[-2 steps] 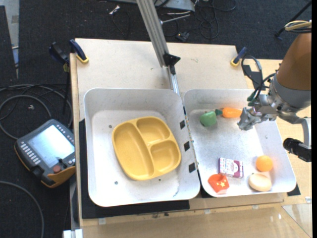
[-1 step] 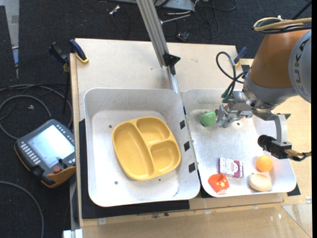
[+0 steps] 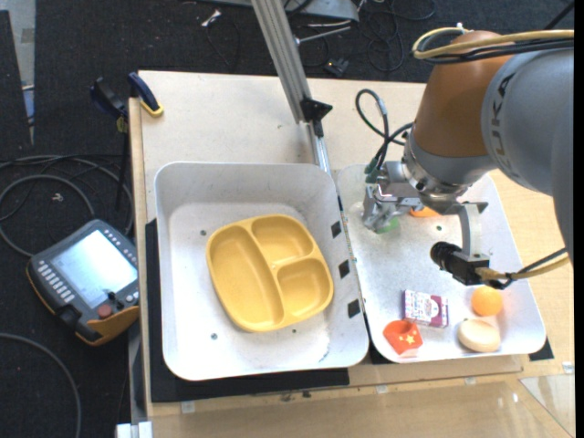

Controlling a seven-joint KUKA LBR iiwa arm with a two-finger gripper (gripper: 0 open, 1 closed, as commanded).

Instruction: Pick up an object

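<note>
Gripper (image 3: pixel 381 210): metal, low over right bin's (image 3: pixel 525 336) upper left; finger state cannot be told.
Small green thing (image 3: pixel 387 225): at its tip, grasp unclear.
Yellow tray (image 3: pixel 269 270): smooth plastic, three compartments, in left bin (image 3: pixel 173 199).
Right bin's near edge: purple carton (image 3: pixel 426 307), red piece (image 3: pixel 403 335), cream oval (image 3: pixel 480 335), orange ball (image 3: pixel 487 301).
Pendant (image 3: pixel 84 281): on the floor, left.

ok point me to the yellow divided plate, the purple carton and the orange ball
yellow divided plate (image 3: pixel 270 272), camera view, centre ridge between compartments
purple carton (image 3: pixel 425 308), camera view, middle of its top face
orange ball (image 3: pixel 487 301), camera view, middle of the ball
</note>
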